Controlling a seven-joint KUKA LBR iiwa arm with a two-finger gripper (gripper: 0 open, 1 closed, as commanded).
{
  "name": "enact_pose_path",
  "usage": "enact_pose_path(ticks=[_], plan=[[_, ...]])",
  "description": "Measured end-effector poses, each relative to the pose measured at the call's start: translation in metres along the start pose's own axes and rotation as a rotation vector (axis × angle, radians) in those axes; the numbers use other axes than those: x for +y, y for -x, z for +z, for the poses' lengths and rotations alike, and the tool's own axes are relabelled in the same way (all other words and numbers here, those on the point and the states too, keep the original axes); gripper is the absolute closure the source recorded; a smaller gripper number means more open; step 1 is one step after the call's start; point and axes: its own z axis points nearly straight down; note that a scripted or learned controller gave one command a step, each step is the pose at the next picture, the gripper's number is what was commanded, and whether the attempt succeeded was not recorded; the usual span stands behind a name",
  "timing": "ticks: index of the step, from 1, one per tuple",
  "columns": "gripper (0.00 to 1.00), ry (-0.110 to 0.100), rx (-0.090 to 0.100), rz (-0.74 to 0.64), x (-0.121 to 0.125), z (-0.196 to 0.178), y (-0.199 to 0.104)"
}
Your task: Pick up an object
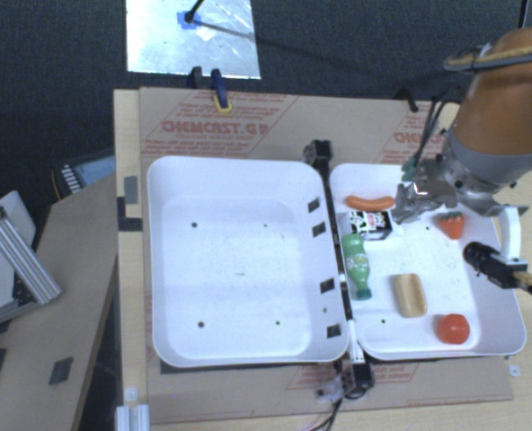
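Observation:
The right white bin [509, 330] holds several small items. An orange sausage [368, 202] lies at its back left, with a black-and-white carton [372, 224] just in front of it. A green bottle [358, 268] lies along the left wall. A tan bread roll [409, 294] sits in the middle and a red tomato [453, 328] at the front right. A small orange-red piece [451, 225] lies at the back right. My gripper [408, 205] hangs over the back of this bin, just right of the sausage and carton, with nothing seen in it.
The left white bin [172, 187] stands beside the right one, with a black divider strip [333, 250] between them. The orange and grey arm [504, 106] covers the bin's back right corner. A black fitting [489, 263] juts out over the right wall.

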Motion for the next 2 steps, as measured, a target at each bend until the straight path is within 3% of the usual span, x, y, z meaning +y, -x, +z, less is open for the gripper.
enact_pose_path(ticks=[1,2], plan=[[1.0,0.003,-0.008,0.02,-0.032,0.002,0.134],[1.0,0.004,-0.002,-0.001,0.005,0.014,0.063]])
